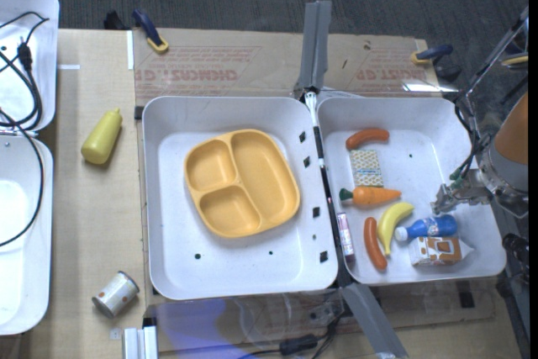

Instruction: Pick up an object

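End effector (pixel 447 199) low in right bin (pixel 420 143), blue-capped bottle (pixel 429 227) just beneath, grip state unclear

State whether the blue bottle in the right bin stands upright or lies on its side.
On its side. The blue bottle lies flat on the right bin floor, white cap end toward the banana, just above the small carton.
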### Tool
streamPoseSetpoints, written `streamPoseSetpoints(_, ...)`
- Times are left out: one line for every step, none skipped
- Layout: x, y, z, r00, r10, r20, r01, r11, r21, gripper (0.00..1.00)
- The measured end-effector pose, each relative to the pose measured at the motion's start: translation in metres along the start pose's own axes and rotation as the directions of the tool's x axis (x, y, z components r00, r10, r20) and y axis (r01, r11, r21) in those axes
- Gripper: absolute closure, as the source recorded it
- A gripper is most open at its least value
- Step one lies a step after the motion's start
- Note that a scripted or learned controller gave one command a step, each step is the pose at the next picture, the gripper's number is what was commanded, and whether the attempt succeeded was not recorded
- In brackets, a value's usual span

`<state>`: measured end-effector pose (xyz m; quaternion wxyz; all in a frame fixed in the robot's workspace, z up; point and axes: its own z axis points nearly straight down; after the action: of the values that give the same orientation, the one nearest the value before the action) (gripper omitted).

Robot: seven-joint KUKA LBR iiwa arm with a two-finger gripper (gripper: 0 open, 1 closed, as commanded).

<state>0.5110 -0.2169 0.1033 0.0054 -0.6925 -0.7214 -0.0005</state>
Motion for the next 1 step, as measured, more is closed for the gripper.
streamPoseSetpoints(0.0029,0.0004,0.0004,1.0,-0.003,-0.005,0.003,1.0,0.003,0.0)
